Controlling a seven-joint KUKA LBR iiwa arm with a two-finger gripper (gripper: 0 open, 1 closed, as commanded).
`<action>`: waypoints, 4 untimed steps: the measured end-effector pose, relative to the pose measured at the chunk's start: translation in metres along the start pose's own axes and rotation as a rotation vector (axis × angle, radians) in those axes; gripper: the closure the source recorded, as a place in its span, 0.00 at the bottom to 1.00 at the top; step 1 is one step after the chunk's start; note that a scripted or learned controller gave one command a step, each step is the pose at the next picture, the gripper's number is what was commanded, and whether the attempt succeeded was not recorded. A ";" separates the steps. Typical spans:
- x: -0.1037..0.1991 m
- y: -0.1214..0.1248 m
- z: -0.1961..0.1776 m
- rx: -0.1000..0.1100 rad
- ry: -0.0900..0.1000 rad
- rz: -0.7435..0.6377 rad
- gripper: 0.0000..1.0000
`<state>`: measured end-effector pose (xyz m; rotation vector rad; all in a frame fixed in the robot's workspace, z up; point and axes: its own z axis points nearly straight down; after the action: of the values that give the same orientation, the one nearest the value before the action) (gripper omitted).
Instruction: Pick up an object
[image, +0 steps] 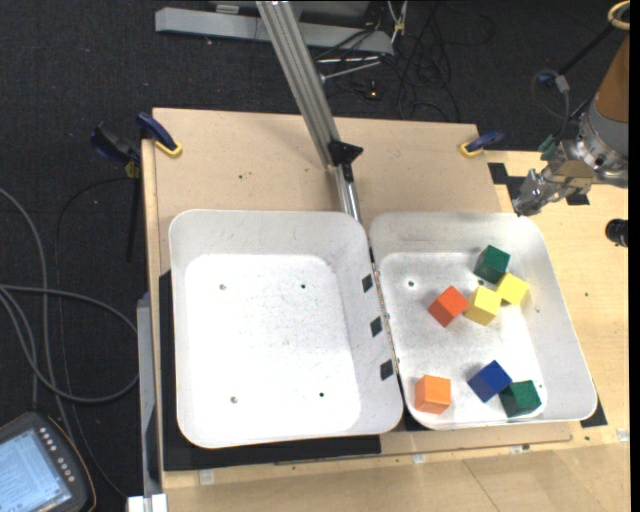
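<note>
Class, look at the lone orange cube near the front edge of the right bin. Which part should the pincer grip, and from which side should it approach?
Probably from straight above, closing on two opposite side faces of the orange cube. It sits flat, apart from the blue cube, so there is room on either side. The bin's front rim is close, so a low sideways approach looks awkward.

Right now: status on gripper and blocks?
Gripper up at the right bin's far right corner, nothing seen in it. Seven blocks lie in that bin, nearest the green block. Path clear.

White bins (200, 240), multicoloured blocks (490, 381)
</note>
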<state>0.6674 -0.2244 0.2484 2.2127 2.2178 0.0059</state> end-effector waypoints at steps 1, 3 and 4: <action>0.060 -0.003 -0.004 0.007 0.005 -0.006 1.00; 0.160 -0.016 0.000 0.011 0.005 -0.005 1.00; 0.223 -0.033 0.006 0.011 0.006 -0.007 1.00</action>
<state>0.6343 -0.0017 0.2409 2.2140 2.2340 -0.0001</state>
